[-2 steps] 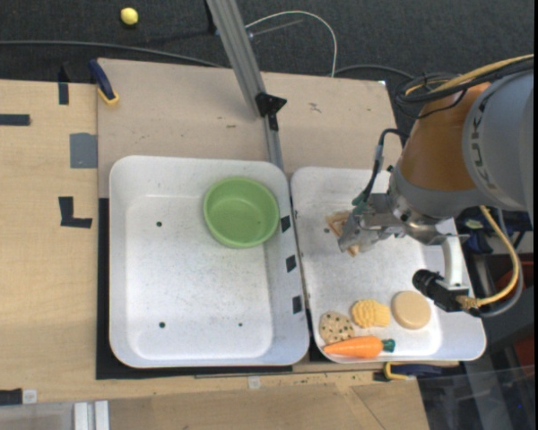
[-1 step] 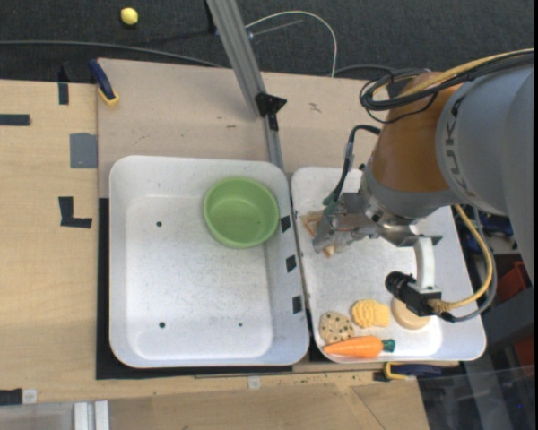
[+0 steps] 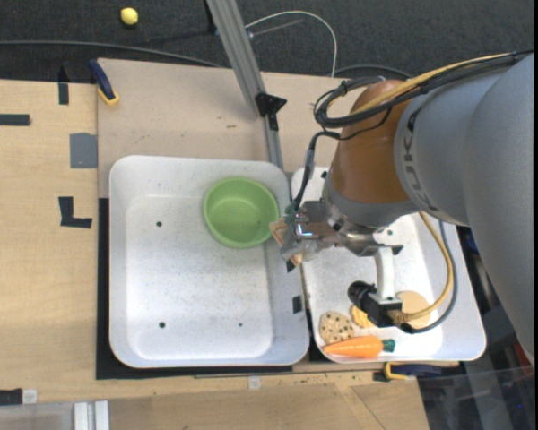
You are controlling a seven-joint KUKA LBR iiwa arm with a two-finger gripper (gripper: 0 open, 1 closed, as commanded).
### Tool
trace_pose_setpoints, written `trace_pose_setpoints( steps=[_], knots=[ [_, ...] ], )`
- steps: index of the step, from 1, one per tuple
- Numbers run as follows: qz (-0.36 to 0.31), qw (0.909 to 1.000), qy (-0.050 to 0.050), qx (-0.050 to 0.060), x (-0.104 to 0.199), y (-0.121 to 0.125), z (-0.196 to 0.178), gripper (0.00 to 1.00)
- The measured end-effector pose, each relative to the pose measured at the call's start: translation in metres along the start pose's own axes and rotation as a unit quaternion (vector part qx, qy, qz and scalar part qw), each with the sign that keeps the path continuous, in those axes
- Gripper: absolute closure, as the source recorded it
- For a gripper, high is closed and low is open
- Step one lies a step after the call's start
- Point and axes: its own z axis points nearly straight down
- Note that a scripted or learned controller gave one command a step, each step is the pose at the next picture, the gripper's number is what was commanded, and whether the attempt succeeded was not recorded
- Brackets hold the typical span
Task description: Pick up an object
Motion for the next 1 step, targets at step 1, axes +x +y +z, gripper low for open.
trace_pose_setpoints(
  steps=[1],
  knots=[
    [0.000, 1.0000, 0.000, -0.001, 0.0485, -0.0033, -0.0134, 1.00]
  ],
)
